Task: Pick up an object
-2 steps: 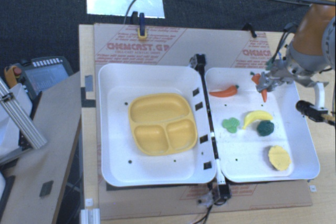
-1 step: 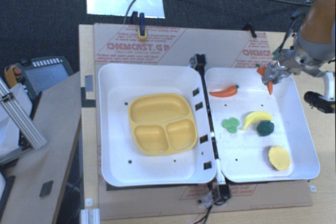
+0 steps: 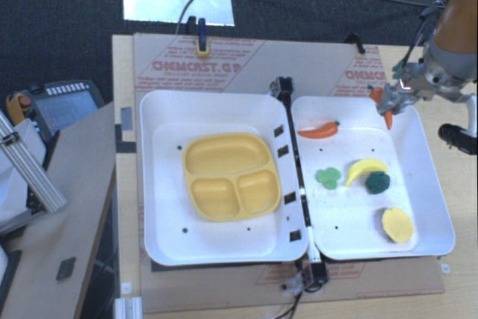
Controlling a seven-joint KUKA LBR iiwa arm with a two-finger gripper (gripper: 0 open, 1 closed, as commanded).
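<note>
I see the gripper (image 3: pixel 390 102) up at the right bin's (image 3: pixel 429 160) far right corner, with a small orange thing (image 3: pixel 386 116) hanging between its fingers. In that bin lie a carrot (image 3: pixel 318 130), a green piece (image 3: pixel 327 177), a banana (image 3: pixel 364 169), broccoli (image 3: pixel 377 182) and a yellow lump (image 3: pixel 396 224). The left bin (image 3: pixel 160 160) holds a yellow divided tray (image 3: pixel 231 175).

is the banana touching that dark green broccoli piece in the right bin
Touching. The camera view shows the banana's lower end meeting the broccoli with no white floor between them.

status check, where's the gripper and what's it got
Gripper above right bin's far corner, small orange piece between fingers. Carrot, banana lie in bin. Nothing blocking.
</note>
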